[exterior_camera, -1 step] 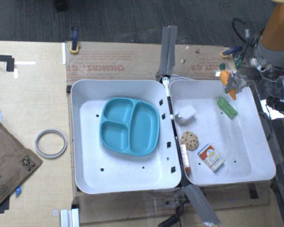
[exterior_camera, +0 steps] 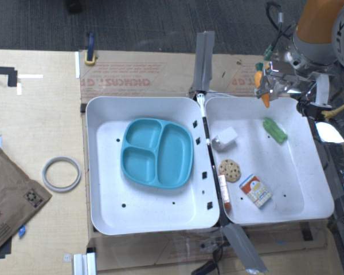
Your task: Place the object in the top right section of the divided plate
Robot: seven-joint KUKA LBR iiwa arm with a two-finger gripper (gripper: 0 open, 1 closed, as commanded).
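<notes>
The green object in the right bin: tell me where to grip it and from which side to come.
Grip the green object across its narrow middle, coming straight down from above. It lies flat and elongated on the right bin floor, slanting from upper left to lower right, so the hand should probably close across the short width, turned square to that slant. Open floor around it seems to leave room on both long sides.

The grey arm (exterior_camera: 324, 16) reaches in from the upper right, its orange band showing above the wrist. The wrist points downward with cables looped around it. The gripper (exterior_camera: 266, 90) hangs below it with a small orange object (exterior_camera: 265, 98) between its fingers.
</notes>
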